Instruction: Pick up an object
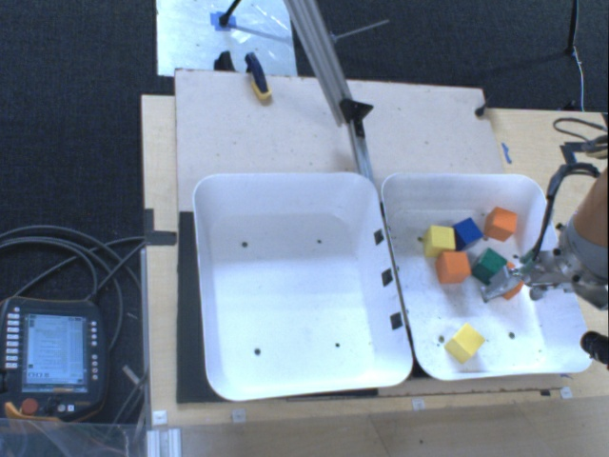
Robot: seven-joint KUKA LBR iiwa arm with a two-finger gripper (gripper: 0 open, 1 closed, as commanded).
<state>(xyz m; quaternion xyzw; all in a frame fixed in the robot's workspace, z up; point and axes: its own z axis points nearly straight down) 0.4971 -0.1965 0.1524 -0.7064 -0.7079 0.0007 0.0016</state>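
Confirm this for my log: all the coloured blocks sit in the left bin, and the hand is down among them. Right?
Not quite: the blocks are in the right bin, not the left. The camera view shows a yellow block, an orange block, a blue block and a green block there, with the hand down among them.

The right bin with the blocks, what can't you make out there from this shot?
- Gripper, camera view: too small and blurred to tell how its fingers stand.
- Orange piece beside the green block: mostly covered by the gripper, shape unclear.
- Arm: cut off by the picture's right edge.
- Right bin: its far right rim sits under the arm.
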